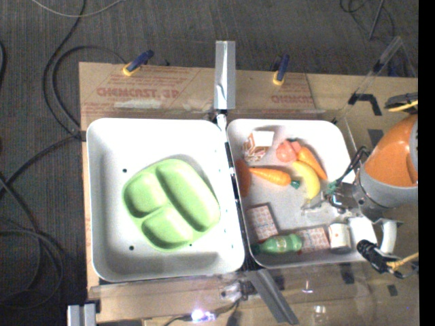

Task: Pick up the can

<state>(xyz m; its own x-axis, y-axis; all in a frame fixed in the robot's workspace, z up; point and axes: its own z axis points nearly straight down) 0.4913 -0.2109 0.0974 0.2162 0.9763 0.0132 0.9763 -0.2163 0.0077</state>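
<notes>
What I am taking for the can [313,238] is lying on its side near the front wall of the right bin [333,129], a short reddish thing with a checked label. A second reddish patterned piece [262,220] is lying further left, and I cannot tell the two apart by kind. A green bottle [279,243] is lying just beside the can on its left, and a small white box [338,236] is crowding its right end. Further back, a banana [308,178], a carrot [272,176] and a small carton [258,145] are resting. My gripper [326,199] is hanging over the bin's right side, near the banana; I cannot tell whether it is apart or together. The left bin [102,202] is holding a green divided tray [171,202].
</notes>
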